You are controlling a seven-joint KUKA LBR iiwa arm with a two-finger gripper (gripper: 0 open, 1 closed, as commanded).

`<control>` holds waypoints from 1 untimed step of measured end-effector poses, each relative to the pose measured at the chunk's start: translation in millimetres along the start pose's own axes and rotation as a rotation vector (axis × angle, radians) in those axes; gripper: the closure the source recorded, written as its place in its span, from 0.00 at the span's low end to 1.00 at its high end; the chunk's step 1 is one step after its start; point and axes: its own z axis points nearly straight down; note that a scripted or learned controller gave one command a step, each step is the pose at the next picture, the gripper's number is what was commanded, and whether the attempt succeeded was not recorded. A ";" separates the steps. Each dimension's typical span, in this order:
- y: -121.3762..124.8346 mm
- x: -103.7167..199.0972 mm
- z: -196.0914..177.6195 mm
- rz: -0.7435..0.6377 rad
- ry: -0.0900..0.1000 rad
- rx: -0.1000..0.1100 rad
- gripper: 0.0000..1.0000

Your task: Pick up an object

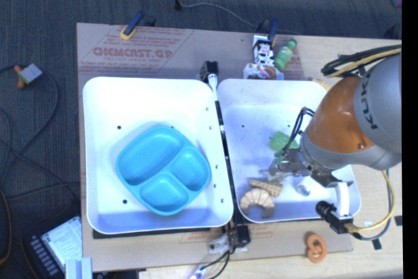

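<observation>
That croissant looks light and squashy, so pinch its fat middle; can't tell the hand's state.

two white bins, one blue divided plate, one croissant, one green object.

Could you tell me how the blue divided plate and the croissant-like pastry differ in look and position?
The blue divided plate is bright blue, while the pastry is tan. The plate lies in the left bin; the pastry lies in the right bin, near its front edge and close to the gripper. The plate looks far larger than the pastry. Both rest on a white bin floor.
</observation>
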 end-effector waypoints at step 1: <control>102.0 4.5 -80.3 -0.003 0.002 0.005 1.00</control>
